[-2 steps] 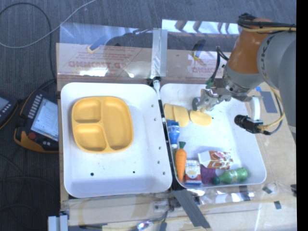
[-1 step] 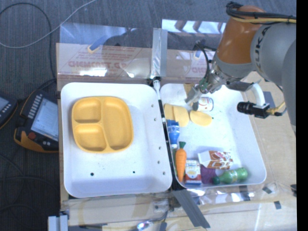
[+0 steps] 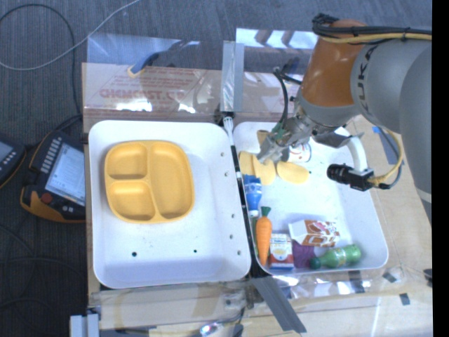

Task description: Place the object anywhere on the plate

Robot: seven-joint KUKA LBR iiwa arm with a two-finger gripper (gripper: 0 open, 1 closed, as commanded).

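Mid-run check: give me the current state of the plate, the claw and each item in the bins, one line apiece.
Plate: upright in left bin, nothing on it.
Claw: low in right bin over yellow items; grip unclear.
Yellow items: lying flat under the claw.
Carrot: lying along right bin's left wall.
Cartons: lying at right bin's front.
Green item: lying in front corner.

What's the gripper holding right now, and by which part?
Cannot be told. The gripper is low in the right bin, over the yellow pieces at its upper left, but motion blur hides any hold.

Teach pendant (image 3: 55, 177) left of bench; cable (image 3: 42, 20) looping on carpet (image 3: 210, 5).
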